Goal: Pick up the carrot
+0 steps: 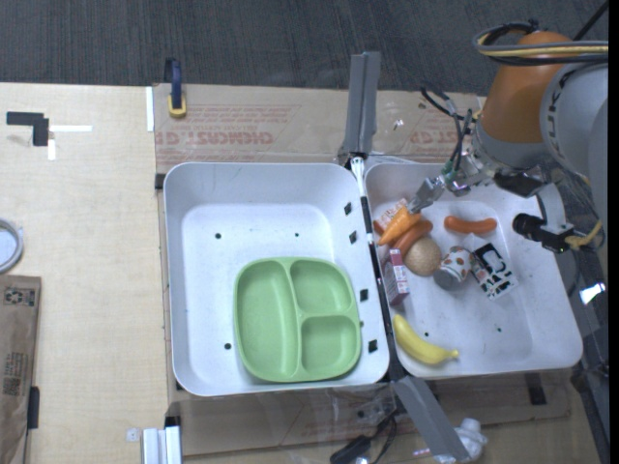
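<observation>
Just beyond the fingertips of the gripper point(427, 194), the carrot point(400, 227) lies ungrasped. How wide the gripper stands, I cannot tell.

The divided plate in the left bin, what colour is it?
Light green, plain with no pattern. The plate shows best in the camera view, inside the left bin.

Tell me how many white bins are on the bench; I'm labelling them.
2: the left bin holding the green plate, and the right bin with the carrot.
</observation>
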`<state>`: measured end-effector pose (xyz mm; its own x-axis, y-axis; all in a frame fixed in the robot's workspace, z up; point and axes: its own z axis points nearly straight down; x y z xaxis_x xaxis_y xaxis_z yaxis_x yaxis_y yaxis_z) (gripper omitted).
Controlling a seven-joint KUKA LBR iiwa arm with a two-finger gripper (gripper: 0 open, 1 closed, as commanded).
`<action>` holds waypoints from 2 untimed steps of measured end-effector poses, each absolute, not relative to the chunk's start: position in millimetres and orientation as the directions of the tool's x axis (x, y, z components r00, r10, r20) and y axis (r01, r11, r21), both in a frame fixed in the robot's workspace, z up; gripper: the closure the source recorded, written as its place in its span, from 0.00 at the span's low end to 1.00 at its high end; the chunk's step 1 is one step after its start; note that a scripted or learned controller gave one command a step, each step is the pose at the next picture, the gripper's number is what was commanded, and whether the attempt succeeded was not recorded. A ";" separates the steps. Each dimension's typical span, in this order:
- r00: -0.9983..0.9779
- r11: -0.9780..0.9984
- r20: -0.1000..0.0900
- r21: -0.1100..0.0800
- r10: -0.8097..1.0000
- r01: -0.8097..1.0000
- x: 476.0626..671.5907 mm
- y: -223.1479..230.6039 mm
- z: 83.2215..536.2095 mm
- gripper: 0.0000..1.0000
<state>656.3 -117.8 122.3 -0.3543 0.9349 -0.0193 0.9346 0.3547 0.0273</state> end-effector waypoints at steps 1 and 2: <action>-0.718 0.719 -0.042 0.016 0.695 0.695 641.7 -111.8 115.4 0.00; -0.721 0.721 -0.012 0.010 0.693 0.693 635.8 -101.6 108.9 1.00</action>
<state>635.8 -101.6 108.9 -0.7212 0.6926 -0.0125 0.6926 0.7213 0.0102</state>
